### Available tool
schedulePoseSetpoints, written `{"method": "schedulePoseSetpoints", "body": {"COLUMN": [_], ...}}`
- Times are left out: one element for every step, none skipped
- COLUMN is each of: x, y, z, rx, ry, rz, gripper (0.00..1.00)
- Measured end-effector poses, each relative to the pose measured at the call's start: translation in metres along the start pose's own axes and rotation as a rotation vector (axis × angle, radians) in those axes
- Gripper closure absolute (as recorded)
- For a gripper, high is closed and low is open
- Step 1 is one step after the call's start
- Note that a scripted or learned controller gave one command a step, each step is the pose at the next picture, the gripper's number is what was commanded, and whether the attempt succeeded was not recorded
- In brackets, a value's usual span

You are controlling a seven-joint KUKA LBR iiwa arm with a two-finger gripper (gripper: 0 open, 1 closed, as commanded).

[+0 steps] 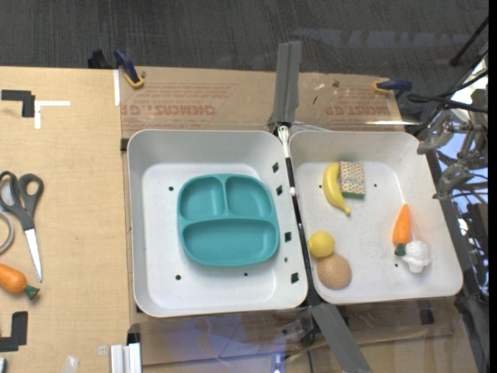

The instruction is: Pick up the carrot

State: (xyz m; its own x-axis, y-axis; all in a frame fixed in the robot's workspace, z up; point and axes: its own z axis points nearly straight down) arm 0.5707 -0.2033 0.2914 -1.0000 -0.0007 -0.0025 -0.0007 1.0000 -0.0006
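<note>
Two white bins, left (pixel 140 231) and right (pixel 373 286); two carrots; one each of teal plate (pixel 229 251), banana (pixel 333 189), sponge (pixel 352 179), lemon (pixel 321 245), tan ball (pixel 334 272), white lump (pixel 417 256), scissors (pixel 25 216).
Carrot (pixel 401 225): orange, tapered, green stub downward, near the right bin's right wall, touching the white lump; second carrot (pixel 11 279) on the bench, left.

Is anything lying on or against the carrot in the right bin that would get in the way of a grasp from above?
Nothing lies on the carrot. The white garlic sits right at its green lower end, apparently touching it. The carrot's orange body is bare on both sides, with the bin wall to its right.
</note>
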Motion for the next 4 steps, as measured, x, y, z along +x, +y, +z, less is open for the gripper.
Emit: {"method": "schedulePoseSetpoints", "body": {"x": [0.049, 0.064, 0.062, 0.017], "y": [-0.018, -0.017, -0.012, 0.074], "z": [0.131, 0.199, 0.189, 0.104], "rx": [0.0, 0.0, -0.005, -0.001], "ry": [0.001, 0.0, -0.002, -0.003], "rz": [-0.038, 0.005, -0.003, -0.001], "gripper": [0.0, 0.0, 1.0, 1.0]}}
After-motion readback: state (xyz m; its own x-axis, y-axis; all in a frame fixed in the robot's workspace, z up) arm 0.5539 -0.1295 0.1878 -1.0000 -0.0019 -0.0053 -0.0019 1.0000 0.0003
